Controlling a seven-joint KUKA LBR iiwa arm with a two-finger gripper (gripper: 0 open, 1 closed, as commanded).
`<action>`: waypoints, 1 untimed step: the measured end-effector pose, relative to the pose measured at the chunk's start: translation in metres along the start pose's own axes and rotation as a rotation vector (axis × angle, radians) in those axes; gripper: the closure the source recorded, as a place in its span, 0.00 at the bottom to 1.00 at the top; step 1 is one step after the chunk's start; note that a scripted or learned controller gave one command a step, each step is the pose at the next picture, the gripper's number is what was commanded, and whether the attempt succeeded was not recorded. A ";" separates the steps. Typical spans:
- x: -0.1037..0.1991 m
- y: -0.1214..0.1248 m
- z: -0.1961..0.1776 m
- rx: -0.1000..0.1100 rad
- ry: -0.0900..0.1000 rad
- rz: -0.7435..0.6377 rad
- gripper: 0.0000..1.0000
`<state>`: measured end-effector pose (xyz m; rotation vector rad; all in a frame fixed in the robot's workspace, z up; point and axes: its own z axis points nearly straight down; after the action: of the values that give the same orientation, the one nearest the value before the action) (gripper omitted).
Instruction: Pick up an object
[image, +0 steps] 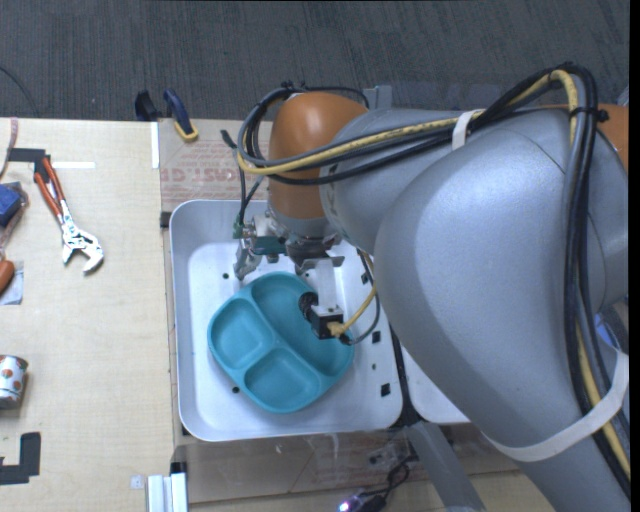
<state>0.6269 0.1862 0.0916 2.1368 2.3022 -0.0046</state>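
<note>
Teal and divided into three compartments, the plastic plate (275, 345) lies in the left white bin (195, 300), near that bin's middle and reaching toward its near wall, with its far right rim under the arm's wrist. The gripper (290, 265) hangs low over the bin just beyond the plate's far edge, and its dark finger parts seem to come down beside the plate's right rim; whether they are spread or closed, and whether they touch the plate, I cannot tell, since the wrist covers them. Above it sits the orange band (305, 130) of the arm (480, 260), whose broad grey body covers most of the right bin (440, 405), with yellow and black cables (420, 125) strung along it. Beyond the left bin's far wall lies a sheet of brown cardboard (205, 165) printed with reddish lettering, upside down and too faint to read. On the pale bench (90, 400) left of the bins, an adjustable wrench with orange handles (65, 215) lies toward the far left corner, and a small round metal thing (10, 380) sits at the left edge.
</note>
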 end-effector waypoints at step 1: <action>-0.062 0.017 -0.105 -0.002 0.000 -0.054 0.00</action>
<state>0.6486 0.1262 0.1965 2.0735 2.3579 -0.0015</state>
